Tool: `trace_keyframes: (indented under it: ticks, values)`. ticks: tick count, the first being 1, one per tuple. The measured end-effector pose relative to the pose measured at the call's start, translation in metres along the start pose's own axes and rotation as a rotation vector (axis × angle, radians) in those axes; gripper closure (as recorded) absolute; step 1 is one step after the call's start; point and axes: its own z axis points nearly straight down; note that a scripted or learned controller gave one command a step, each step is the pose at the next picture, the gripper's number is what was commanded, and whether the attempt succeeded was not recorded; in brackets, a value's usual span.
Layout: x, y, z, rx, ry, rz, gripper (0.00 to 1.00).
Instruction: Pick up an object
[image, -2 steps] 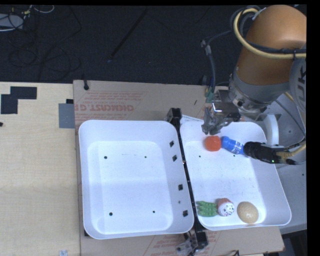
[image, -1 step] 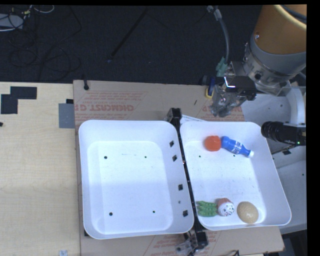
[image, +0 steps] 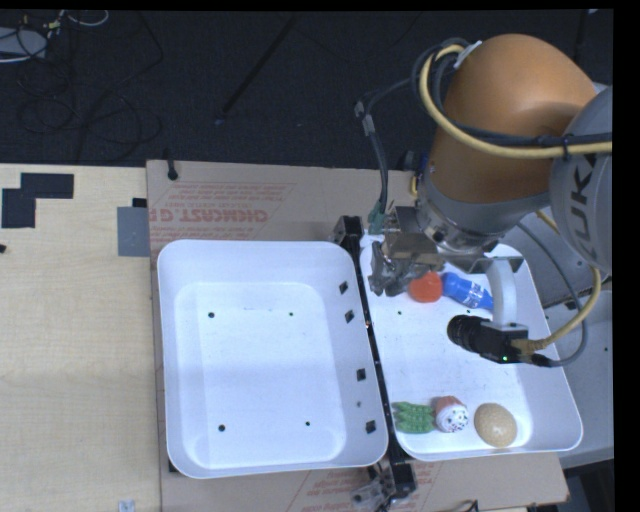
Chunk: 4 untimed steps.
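At the far end of the right bin, close to the wall it shares with its neighbour, I found the gripper lowered towards the bin floor. The arm reached in from the right, its orange band uppermost, and its grey wrist overhung the far part of that bin. The wrist body shaded the tip of the tool, so I could not tell whether the gripper stood open or closed.

I recorded five objects, all in the right bin. An orange ball lay just beside the gripper, on its right, partly under the edge of the wrist. I could not tell whether the two were touching. A blue bottle-shaped object lay on its side just right of the ball, close to it or against it.

The other three sat in a row along the near wall, well apart from the gripper. A green item was at the left. A white piece with a red top and dark spots came next, touching or nearly touching it. A tan egg-shaped object was at the right.

The left bin sat alongside, its edge against the right bin. Both bins rested on a cardboard sheet laid over the pale wooden bench.
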Motion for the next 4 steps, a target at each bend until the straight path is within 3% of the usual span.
trace_keyframes:
  ticks: [1, 2, 3, 4]
  values:
    - [-0.072, -0.022, -0.042, -0.015, 0.000, 0.009, 1.00]
    - [-0.012, 0.031, -0.105, -0.021, 0.002, -0.002, 1.00]
    - [0.025, 0.006, 0.011, -0.001, 0.000, 0.000, 1.00]
    - [-0.066, 0.057, 0.001, -0.015, -0.001, 0.010, 1.00]
